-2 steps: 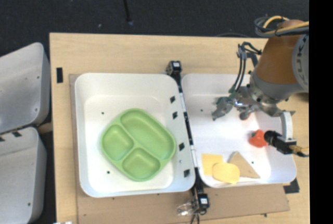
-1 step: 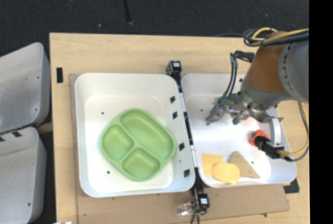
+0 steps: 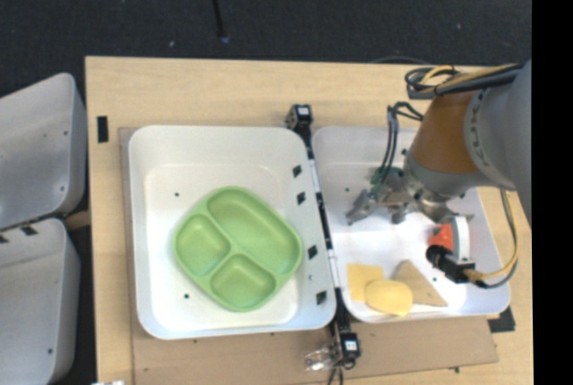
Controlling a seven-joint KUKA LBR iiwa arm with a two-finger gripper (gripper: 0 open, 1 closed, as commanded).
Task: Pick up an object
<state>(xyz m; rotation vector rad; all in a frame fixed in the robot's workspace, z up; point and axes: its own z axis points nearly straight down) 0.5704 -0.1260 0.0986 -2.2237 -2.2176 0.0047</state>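
Yellow block (image 3: 388,296) lies in the right bin (image 3: 358,244), well below the released, spread fingers (image 3: 363,206).

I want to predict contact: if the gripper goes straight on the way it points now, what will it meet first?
Probably the bare white floor of the right bin: the gripper points down and left, with the yellow pieces nearer the camera. Depth is unclear.

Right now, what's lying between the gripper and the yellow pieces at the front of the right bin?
Camera view: bare white bin floor separates the gripper from the yellow pieces.
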